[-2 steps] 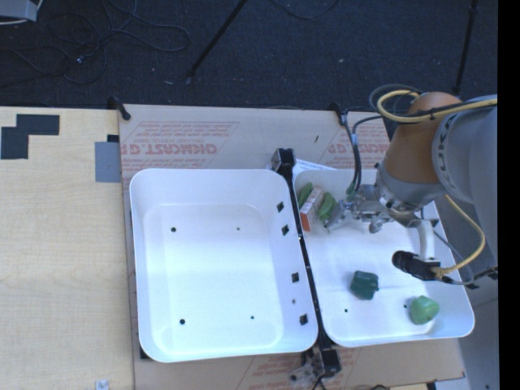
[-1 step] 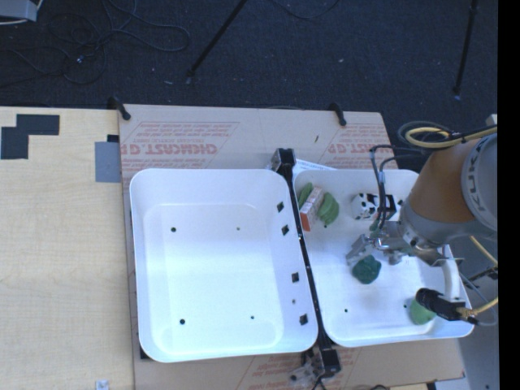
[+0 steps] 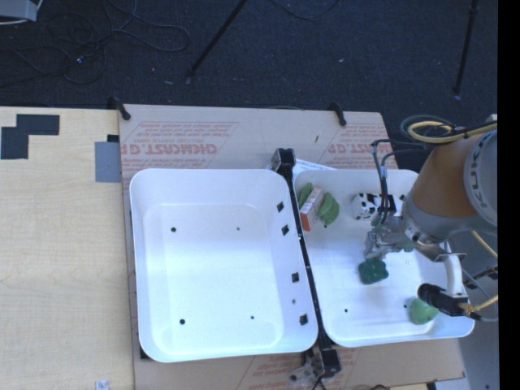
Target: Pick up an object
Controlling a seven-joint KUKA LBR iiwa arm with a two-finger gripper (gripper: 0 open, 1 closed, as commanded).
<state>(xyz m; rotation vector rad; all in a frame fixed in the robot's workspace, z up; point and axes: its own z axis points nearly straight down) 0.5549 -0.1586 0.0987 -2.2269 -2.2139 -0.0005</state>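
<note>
Dark green lumpy object [image 3: 374, 272], lying in the right white bin [image 3: 349, 327], directly under the two-finger gripper [image 3: 379, 248].

Gripper is lowered over the dark green object, close above or touching it; whether it is open or closed cannot be told. Also held in the right bin: a light green rounded piece [image 3: 421, 310] near the front right corner, a black-and-white small item [image 3: 365, 205], and a green and orange package [image 3: 316, 205] beside the divider. Left white bin [image 3: 154, 218] adjoins.
</note>
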